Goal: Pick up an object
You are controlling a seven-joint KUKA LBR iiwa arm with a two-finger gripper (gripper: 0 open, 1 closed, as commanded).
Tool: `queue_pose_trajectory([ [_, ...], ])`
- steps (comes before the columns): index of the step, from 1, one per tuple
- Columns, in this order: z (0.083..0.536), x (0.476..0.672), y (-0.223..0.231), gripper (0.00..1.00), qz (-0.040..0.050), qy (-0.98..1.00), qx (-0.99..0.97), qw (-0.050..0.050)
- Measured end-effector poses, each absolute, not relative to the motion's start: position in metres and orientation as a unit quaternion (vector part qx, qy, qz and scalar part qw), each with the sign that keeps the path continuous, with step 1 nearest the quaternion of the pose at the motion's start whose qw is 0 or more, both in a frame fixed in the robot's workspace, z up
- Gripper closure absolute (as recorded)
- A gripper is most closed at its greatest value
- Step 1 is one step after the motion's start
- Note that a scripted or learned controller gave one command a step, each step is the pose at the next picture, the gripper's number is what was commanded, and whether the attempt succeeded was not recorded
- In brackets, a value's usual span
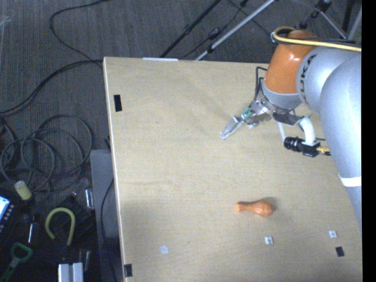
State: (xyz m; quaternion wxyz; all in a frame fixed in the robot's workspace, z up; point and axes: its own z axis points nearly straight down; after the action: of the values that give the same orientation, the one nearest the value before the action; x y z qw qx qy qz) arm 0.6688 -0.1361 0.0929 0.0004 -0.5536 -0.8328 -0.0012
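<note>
On bare tan board (176,157), smooth orange pear-shaped object (256,208), metallic gripper (226,133) well apart above it, finger state unclear

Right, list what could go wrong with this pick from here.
1. The claw sits well away from the orange pear-shaped toy, so closing here would likely grab nothing.
2. The toy lies on its side and looks rounded; it may roll or slip out of a pinch.
</note>
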Motion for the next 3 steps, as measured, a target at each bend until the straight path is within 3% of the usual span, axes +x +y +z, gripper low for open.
queue_pose_trajectory([
  [1, 0.0837, 0.6682, -0.1001, 0.00, 0.0006, -0.852, -0.523, 0.000],
  [2, 0.0930, 0.6685, -0.0994, 1.00, -0.0006, -0.852, -0.524, 0.000],
  [3, 0.0928, 0.6684, -0.0993, 0.00, -0.0007, -0.852, -0.524, 0.000],
])
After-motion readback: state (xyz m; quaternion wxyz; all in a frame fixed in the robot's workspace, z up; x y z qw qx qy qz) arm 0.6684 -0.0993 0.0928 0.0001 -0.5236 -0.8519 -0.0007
